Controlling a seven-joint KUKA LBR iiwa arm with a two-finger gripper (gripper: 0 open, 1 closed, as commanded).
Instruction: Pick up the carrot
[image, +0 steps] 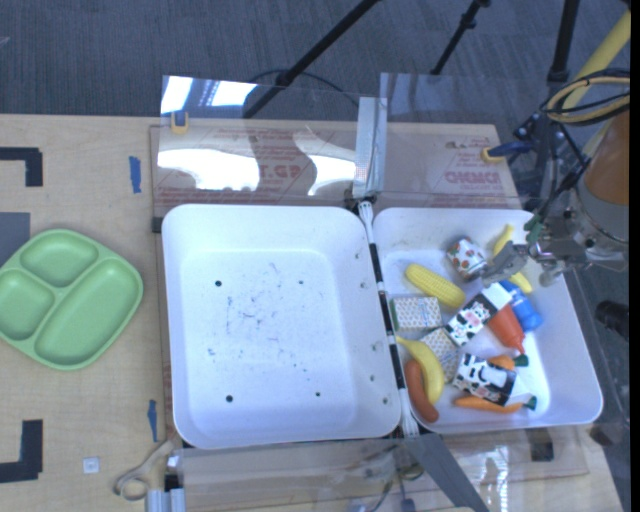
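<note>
The gripper (508, 262) hangs over the right bin (585, 370), its fingers apparently a little apart and holding nothing, though the view is poor there. The carrot (488, 404) lies well below the fingers at the bin's near edge. Between them sit a blue-capped bottle (515, 312), a black-and-white carton (478, 375) and a corn cob (434, 283) just left of the fingers.

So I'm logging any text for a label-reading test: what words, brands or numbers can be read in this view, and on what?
Clear panel behind the right bin: red print, mirrored and blurred; not readable.
Clear panel behind the left bin: faint red print under glare; not readable.
Black-and-white carton in the right bin: markings too small to read.
Nothing else bears legible text.
</note>
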